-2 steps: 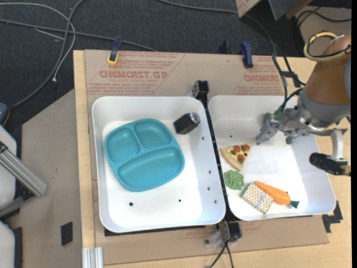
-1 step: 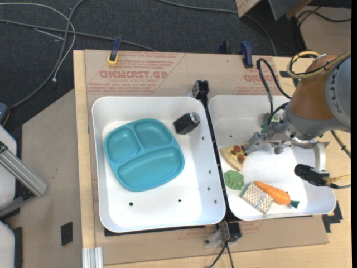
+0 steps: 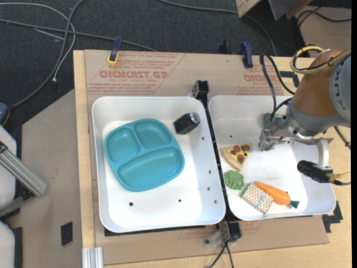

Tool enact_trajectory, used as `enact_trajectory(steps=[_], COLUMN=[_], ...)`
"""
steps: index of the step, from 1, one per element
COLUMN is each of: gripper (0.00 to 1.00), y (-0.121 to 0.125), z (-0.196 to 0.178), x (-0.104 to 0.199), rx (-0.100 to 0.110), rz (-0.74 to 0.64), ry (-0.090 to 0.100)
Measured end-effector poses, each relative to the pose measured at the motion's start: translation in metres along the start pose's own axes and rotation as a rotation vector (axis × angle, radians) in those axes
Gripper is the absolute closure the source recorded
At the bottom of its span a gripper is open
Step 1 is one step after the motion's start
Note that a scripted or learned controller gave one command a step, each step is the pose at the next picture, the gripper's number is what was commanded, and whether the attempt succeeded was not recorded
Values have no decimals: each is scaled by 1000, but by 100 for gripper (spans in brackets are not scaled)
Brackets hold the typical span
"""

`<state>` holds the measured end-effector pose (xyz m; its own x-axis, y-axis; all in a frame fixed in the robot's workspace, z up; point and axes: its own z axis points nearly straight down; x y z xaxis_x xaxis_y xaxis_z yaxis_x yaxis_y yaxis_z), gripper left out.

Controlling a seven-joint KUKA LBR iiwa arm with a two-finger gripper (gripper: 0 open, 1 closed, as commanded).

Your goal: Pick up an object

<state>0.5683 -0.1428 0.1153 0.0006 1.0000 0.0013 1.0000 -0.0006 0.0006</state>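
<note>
Arm reaching in from the right, gripper (image 3: 266,139) hanging low over the right bin (image 3: 245,108), near its middle. Fingers too small and dark to read here: open or closed, cannot tell, and nothing visibly between them. Likeliest target the pizza slice (image 3: 236,155), just below and left of the gripper, lying flat, tip pointing down and right, long axis slanting that way. Further toward the near edge, a carrot (image 3: 273,193) with long axis left to right, green top at the right end, touching a checkered block (image 3: 256,197); broccoli (image 3: 234,178) beside them. Left bin (image 3: 106,205) holding a blue divided plate (image 3: 145,154) and a black cylinder (image 3: 186,123) (probably just parked there).
</note>
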Motion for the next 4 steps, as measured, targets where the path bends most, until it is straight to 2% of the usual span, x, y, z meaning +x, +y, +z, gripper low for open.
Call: enact_trajectory(steps=[1,2,3,4], gripper=[100,100,100,100], y=[10,9,10,9], z=[-60,-104,-129,-121], x=[2,-1,-1,59], rx=[-6,-5,-4,3], rz=[-2,-2,-2,-7], ry=[-3,-2,-2,2])
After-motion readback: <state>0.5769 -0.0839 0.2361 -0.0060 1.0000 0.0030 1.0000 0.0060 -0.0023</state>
